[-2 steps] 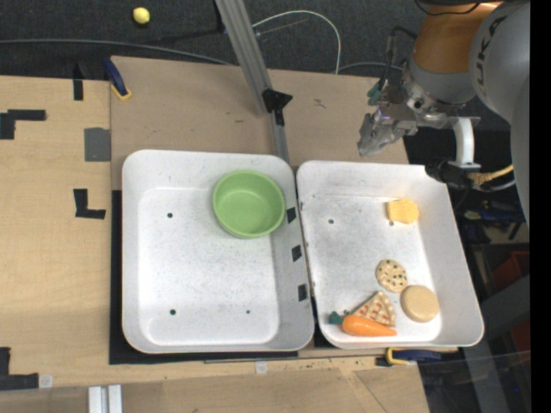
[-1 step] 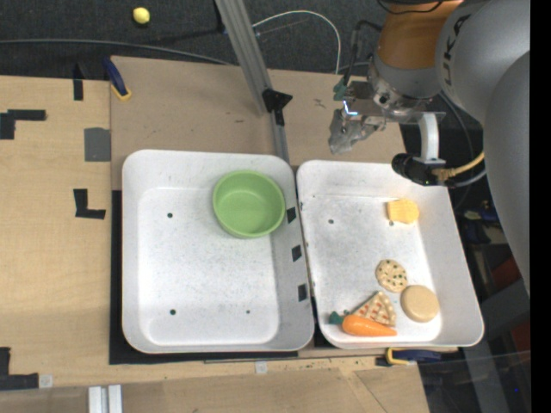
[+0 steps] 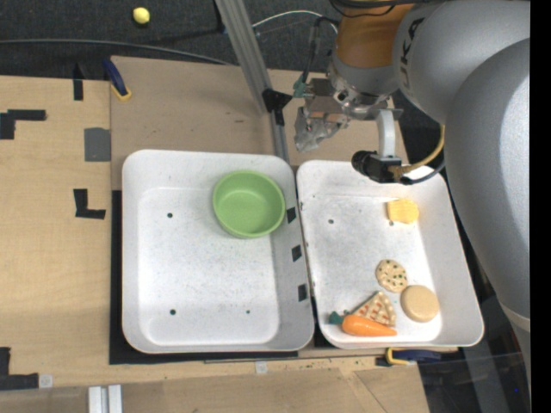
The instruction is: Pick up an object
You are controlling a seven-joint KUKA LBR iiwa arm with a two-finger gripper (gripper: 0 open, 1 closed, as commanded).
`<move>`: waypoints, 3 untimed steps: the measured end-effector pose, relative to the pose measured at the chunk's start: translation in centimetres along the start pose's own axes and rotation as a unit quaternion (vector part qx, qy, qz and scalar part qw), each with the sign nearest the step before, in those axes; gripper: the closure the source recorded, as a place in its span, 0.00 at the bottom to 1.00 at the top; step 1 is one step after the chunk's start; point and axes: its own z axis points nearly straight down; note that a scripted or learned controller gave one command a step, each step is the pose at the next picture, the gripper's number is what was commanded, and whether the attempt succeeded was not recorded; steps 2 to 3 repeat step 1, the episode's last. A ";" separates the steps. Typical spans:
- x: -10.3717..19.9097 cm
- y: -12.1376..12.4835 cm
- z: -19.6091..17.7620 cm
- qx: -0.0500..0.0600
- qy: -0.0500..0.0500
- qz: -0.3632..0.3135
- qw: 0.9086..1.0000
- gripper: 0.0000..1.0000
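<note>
My tool (image 3: 312,132) hangs above the far rim between the two shallow white plastic bins; whether it is open or shut, I cannot tell. Risk: descending here strikes the rim, nothing lying beneath. Left bin (image 3: 146,317): one round green plastic bowl (image 3: 249,203), at 1 o'clock. Right bin (image 3: 344,196): yellow block (image 3: 402,212) at 2 o'clock; spotted biscuit (image 3: 391,274), tan disc (image 3: 419,303), pizza wedge (image 3: 376,309), orange carrot (image 3: 366,325), clustered at 5 o'clock.

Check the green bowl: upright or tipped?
Upright. The green bowl sits in the left bin, its round opening facing up, nothing visible inside.
</note>
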 end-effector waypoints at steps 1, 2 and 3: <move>5.5 -0.2 2.1 0.001 0.000 0.000 1.000 1.00; 5.5 -0.2 2.1 0.001 0.000 0.000 1.000 1.00; 5.5 -0.2 2.1 0.001 0.000 0.000 1.000 1.00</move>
